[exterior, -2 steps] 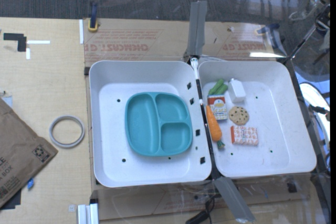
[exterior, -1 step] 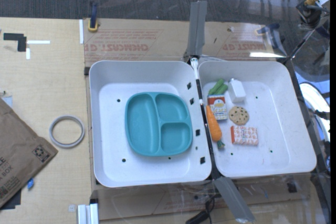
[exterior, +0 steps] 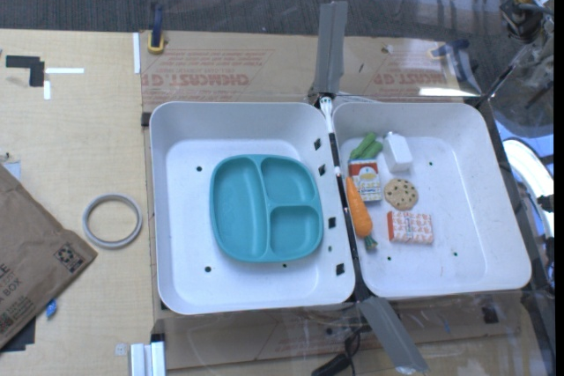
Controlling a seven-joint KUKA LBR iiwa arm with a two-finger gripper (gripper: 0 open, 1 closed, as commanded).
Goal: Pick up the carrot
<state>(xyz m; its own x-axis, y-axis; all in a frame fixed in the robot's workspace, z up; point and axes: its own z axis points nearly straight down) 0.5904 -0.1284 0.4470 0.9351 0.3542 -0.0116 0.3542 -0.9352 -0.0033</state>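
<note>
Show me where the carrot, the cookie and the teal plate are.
carrot [exterior: 358, 211], camera view, middle of its orange body.
cookie [exterior: 400, 193], camera view, centre of its top face.
teal plate [exterior: 231, 207], camera view, floor of its large left compartment.

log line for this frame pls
phase: pre-grasp | carrot: right bin, left edge, beside cookie | teal tray: left bin

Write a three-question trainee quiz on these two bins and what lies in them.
1. True or false: the carrot lies in the right bin.
2. Which item lies nearest the carrot? A) cookie B) small red carton C) roll of tape
3. Fill in: the teal divided plate has ___ compartments.

Key: 1 true, along that bin's left wall. 2 B, the carton sits just above the carrot's orange end. 3 three.
</note>
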